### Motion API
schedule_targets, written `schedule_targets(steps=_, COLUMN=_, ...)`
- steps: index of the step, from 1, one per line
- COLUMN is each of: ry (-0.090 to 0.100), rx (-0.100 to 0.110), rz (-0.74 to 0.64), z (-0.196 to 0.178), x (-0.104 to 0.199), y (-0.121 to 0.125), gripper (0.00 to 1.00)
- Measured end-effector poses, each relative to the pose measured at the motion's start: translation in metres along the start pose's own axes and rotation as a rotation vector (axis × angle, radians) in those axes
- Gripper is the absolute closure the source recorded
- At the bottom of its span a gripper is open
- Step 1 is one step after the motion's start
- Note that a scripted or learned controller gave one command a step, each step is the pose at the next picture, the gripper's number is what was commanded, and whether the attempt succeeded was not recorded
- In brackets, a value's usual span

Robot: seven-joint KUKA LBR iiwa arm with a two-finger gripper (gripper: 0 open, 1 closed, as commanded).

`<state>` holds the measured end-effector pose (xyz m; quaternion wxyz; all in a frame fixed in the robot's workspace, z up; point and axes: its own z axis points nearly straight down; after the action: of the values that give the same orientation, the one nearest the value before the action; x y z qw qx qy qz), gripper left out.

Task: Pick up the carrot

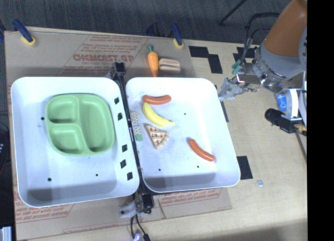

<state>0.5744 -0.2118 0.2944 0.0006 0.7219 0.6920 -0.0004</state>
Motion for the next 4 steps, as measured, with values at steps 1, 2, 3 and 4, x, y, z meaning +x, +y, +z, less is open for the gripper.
schedule_targets(steps=1, ry=0.003, rx=0.007, rz=0.365, z=0.068, x=0.075, y=-0.016, gripper=1.0)
schedule_targets(steps=2, ry=0.001, rx=0.002, rz=0.085, z=-0.021, x=0.055, y=-0.1, gripper=1.0)
schedule_targets(steps=3, ry=0.003, rx=0.008, rz=0.393, z=0.194, x=0.055, y=-0.092, gripper=1.0)
schedule_targets(steps=4, ry=0.002, rx=0.003, rz=0.013, z=0.14, x=0.008, y=-0.073, gripper=1.0)
